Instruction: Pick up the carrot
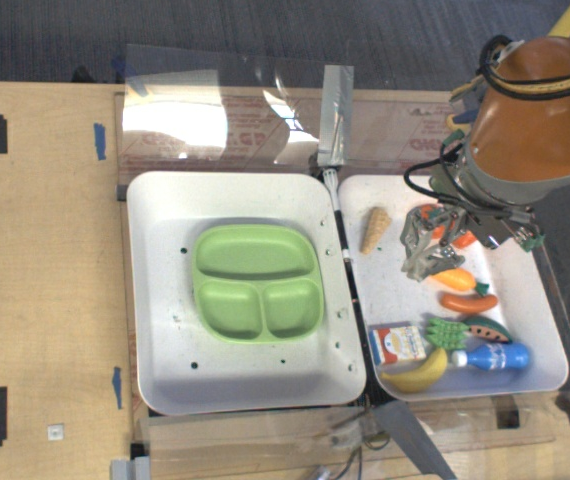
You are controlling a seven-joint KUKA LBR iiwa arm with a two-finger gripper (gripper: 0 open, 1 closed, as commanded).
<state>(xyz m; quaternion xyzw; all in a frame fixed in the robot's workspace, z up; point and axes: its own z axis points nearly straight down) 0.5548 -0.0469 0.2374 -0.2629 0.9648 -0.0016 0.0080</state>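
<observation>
1. Over the right bin (550, 313), far half: gripper (427, 253) is low, fingers pointing down-left. Can't tell how far apart the fingers are, or whether anything sits between them.
2. Carrot (458, 279) lies on the bin floor just below-right of the fingertips, near them; contact unclear. Another orange piece (462, 236) sits just right of the gripper, partly hidden by it.
3. Ice cream cone (374, 228) to the gripper's left, apart from it.
4. Further toward the near rim, below the carrot: watermelon slice (477, 325), blue bottle (495, 356), banana (417, 372), small carton (401, 343).
5. Left bin (155, 268), well left of the gripper, holds a green divided plate (259, 280).
</observation>
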